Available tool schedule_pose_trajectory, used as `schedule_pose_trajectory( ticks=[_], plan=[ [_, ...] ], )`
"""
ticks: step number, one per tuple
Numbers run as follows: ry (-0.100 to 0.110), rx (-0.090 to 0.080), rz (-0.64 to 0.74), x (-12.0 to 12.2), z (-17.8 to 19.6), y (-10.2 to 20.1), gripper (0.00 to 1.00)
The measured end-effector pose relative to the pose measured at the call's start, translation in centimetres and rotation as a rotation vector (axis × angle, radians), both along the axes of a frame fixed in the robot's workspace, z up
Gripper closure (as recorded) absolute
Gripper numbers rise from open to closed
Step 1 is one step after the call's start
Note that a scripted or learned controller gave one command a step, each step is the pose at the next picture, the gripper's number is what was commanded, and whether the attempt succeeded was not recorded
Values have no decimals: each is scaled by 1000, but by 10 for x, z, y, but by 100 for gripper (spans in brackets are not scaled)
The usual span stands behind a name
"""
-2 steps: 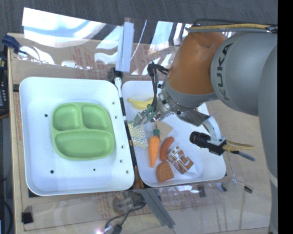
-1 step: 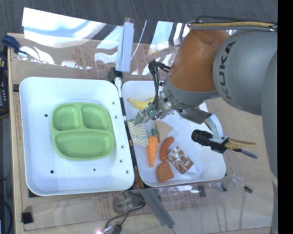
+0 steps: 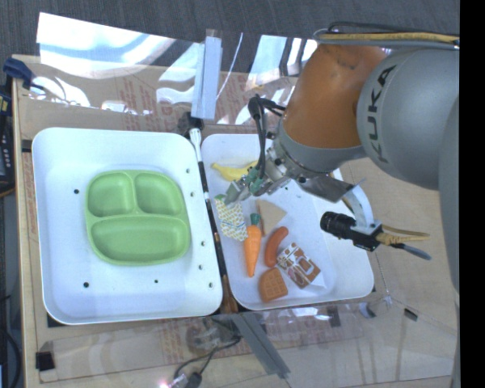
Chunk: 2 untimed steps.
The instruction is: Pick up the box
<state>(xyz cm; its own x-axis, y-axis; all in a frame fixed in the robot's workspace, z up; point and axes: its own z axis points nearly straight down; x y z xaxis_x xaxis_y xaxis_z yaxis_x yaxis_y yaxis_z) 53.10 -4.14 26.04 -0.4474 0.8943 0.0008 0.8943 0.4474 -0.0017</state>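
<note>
Two shallow white bins are set side by side on the bench. In the left bin [image 3: 48, 217] a green divided plate [image 3: 137, 217] is laid flat, roughly in the middle. The right bin [image 3: 347, 285] is crowded with small toy foods.

The box [image 3: 230, 220], a small one patterned in pale yellow and white, is seen lying against the left wall of the right bin, about halfway between its near and far ends. A carrot [image 3: 252, 251] is placed just to its right and a little nearer, with its green top close to the box's near corner. A yellow banana [image 3: 231, 170] is found at the far side of the box, and a tan wedge [image 3: 271, 213] to its right. An orange-red sausage [image 3: 276, 245], a brown waffle [image 3: 272, 284] and a brown-and-white packet [image 3: 298, 266] are gathered towards the near end of the bin.

The grey arm [image 3: 404, 120] with its orange band is reached in from the right over the far part of the right bin. The gripper [image 3: 244, 187] is held low between the banana and the box, just beyond the box's far end. Whether the claw is open or closed cannot be told, and nothing is seen to be lifted by it; the box is left resting on the bin floor.
</note>
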Motion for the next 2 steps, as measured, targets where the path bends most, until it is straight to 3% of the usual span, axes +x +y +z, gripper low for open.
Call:
schedule_pose_trajectory(
  ticks=[1, 2],
  plan=[
    [0, 1, 555, 42, -68, -16, 100],
    [-2, 0, 182, 51, -29, -21, 100]
  ],
)
